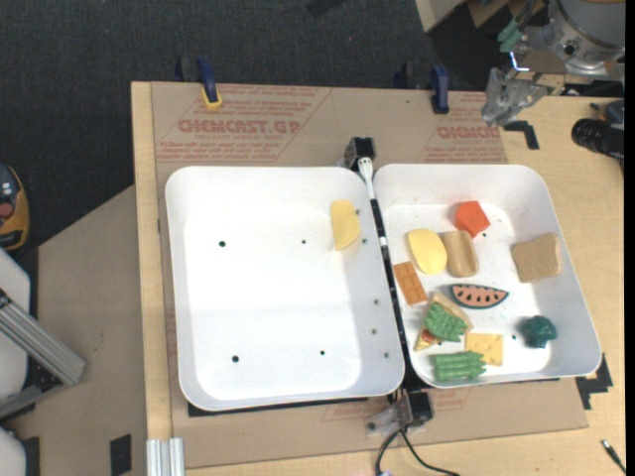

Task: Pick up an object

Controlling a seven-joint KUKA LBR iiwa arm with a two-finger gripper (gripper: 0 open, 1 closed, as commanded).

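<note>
Camera view puts the gripper [504,105] above the bench beyond the right bin's [571,266] far rim, well apart from the toy food; whether it is released or clenched cannot be told. A watermelon slice [479,296], orange block [471,217] and yellow piece [428,251] lie in that bin, while a banana-like piece [344,225] rests in the left bin [198,296].

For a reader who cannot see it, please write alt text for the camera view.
The gripper hangs above the bench beyond the right bin, which holds toy foods including a watermelon slice, an orange block and a broccoli piece. The left bin holds one yellow piece near its right wall.
</note>
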